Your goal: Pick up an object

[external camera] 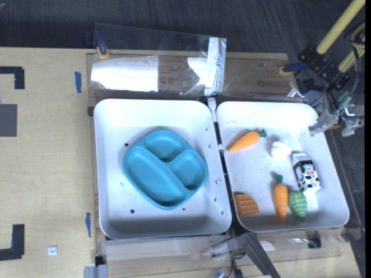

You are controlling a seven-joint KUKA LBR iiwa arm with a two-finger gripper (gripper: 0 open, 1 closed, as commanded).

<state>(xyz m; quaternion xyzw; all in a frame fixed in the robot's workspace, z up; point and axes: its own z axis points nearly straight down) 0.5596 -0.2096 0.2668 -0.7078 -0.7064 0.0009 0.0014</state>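
My hand sits at the far right corner of the right bin, outside its rim, and I cannot tell how it is set. Inside that bin lie a carrot, a second carrot touching a green leafy toy, a black-and-white cow figure, a small white lump and what may be a waffle. The left bin holds a blue divided plate.
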